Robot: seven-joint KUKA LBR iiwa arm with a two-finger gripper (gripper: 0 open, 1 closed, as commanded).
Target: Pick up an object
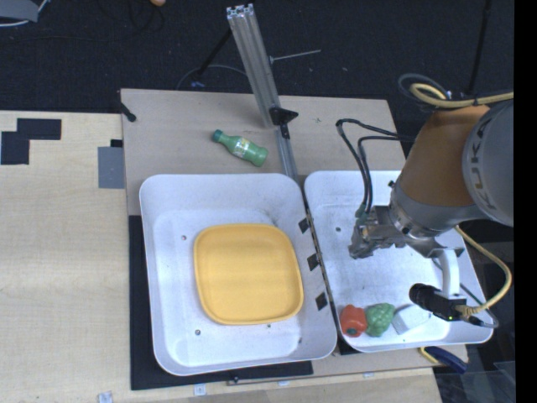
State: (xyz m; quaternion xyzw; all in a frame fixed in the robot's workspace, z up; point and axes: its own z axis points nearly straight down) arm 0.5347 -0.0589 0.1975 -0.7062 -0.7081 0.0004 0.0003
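Observation:
A red and orange object [353, 320] and a green lumpy object [380, 318] lie side by side at the front of the right bin [336, 204], with a small pale block [406, 321] just to their right. My gripper [366, 243] hangs over the middle of this bin, above and behind those objects, with nothing seen between its fingers. A yellow plate [248, 272] lies flat in the left bin [168, 200].
A green bottle [241, 147] lies on its side on the bench behind the left bin. An aluminium rail [260, 57] rises at a slant behind the bins. Black clips [312, 261] sit along the wall between the two bins.

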